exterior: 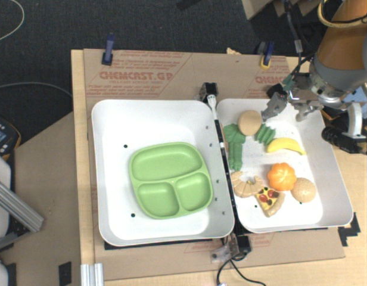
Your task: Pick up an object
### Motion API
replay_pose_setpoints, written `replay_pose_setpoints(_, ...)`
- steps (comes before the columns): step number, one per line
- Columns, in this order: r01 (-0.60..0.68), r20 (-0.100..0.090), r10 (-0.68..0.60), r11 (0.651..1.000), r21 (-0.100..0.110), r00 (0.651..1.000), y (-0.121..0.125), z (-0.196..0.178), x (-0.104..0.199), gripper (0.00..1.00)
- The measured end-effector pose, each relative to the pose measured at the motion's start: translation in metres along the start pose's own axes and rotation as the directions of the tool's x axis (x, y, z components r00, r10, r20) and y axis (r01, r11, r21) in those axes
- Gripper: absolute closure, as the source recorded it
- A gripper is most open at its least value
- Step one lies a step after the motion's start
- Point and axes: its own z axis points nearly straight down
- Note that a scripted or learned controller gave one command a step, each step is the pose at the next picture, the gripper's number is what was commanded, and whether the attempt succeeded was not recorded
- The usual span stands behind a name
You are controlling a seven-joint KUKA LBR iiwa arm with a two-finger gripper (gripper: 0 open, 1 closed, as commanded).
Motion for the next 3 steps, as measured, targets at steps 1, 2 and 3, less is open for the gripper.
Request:
replay_pose_setpoints(1, 0.0, -0.003, 0.0, 1.0, 0.011, 1.0, -0.013, 0.123, 0.02, 0.0)
replay_pose_setpoints(2, -0.004, -0.003, 0.004, 1.0, 0.012, 1.0, -0.105, 0.146, 0.019, 0.0)
replay_pose_setpoints(3, -0.003, 0.0, 0.003, 1.0, -0.001, 1.0, -0.1, 0.133, 0.019, 1.0)
